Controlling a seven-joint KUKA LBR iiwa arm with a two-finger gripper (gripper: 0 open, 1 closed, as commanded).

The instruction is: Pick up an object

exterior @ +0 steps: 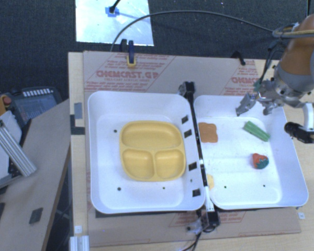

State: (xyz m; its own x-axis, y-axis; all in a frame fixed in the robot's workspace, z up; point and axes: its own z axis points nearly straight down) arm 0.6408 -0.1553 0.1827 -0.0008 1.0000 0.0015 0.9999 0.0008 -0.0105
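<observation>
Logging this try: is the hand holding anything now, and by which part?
Nothing held. The hand hangs open over the right bin's far edge, apart from the green piece.

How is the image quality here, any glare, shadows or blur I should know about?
Camera view: even overhead light, soft shadows along the walls of the left bin and right bin; the metal sheet at top shows bright glare; the end effector looks slightly soft, the yellow tray and green piece sharper.

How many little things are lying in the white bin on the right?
4. An orange flat piece near the divider, a green stick toward the back, a red-and-green lump on the right, and a small yellow piece at the divider, partly hidden.
</observation>
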